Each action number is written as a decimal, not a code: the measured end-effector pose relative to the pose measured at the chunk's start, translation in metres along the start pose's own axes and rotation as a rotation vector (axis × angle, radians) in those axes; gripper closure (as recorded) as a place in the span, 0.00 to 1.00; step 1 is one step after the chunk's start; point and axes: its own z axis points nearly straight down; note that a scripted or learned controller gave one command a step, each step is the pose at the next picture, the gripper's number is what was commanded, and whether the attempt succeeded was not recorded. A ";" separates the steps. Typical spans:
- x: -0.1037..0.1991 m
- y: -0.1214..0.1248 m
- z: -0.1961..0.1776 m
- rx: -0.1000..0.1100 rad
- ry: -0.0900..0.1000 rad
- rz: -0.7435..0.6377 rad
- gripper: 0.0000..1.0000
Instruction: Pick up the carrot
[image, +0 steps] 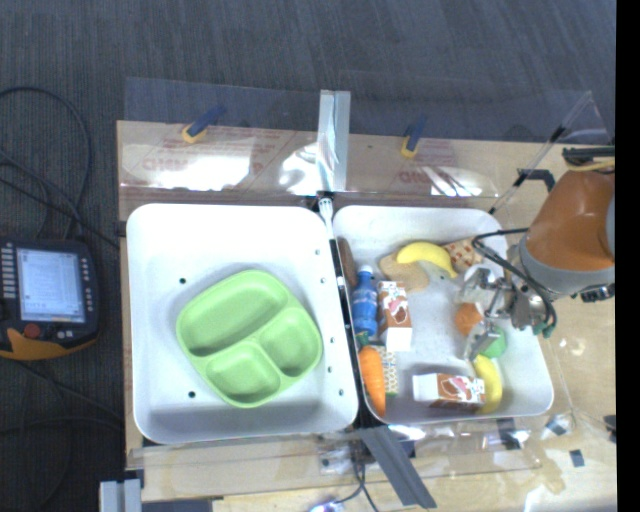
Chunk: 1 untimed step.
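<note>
From the overhead camera view I find the small orange toy carrot lying in the right-hand shallow white plastic bin, hard against that bin's left wall near its lower left corner, its long axis running roughly up and down the picture. Just above it is a blue plastic bottle; just to its right are a small brown-and-white carton and, lower, a white carton with a red label. I judge the carrot to be light, stiff and smooth-skinned plastic, not fragile but liable to slip or roll. The best hold looks to be across its thicker middle, fingers closing across the short axis; the wall on one side and the cartons on the other leave little room. The hand hangs over the right part of the same bin, well apart from the carrot, near a round orange fruit and above a yellow toy banana. Its fingers appear somewhat spread, with nothing I can see between them, though cables and dark fittings blur the tips. A green object under the hand is partly covered and I cannot name it. The carrot's lower tip merges with the bin rim. The lime-green divided plastic tray sits in the left-hand shallow white bin on the tabletop.
</note>
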 end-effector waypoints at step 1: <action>-0.008 0.029 0.000 0.001 -0.002 0.074 0.00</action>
